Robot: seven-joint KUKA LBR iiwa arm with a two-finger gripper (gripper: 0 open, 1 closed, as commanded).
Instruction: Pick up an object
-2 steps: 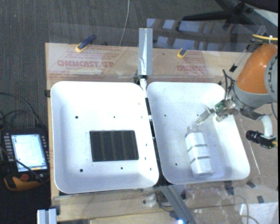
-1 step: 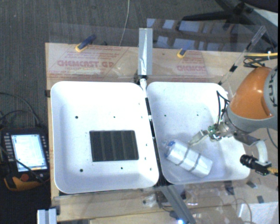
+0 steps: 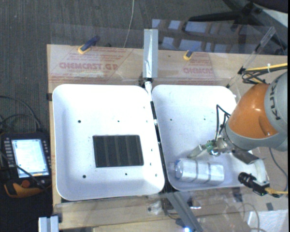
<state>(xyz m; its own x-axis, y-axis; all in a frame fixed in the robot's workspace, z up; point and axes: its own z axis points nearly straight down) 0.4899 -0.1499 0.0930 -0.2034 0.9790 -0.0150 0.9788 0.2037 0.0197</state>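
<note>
Past the dark mat (image 3: 118,150), a silver can (image 3: 199,171) on its side along the right bin's (image 3: 193,93) front wall, long axis left to right, one end toward the bin's left wall. Could roll or skid into that wall if pinched off-centre across its round flank. Toward the bin's right wall, just above the can, the claw (image 3: 211,149); cannot tell whether wide or narrow.

silver can (image 3: 199,171), on its side, right bin (image 3: 183,105)

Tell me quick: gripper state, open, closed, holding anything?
Gripper: cannot be told; it sits low in the right white bin, just above the silver cylindrical can lying on its side.
</note>
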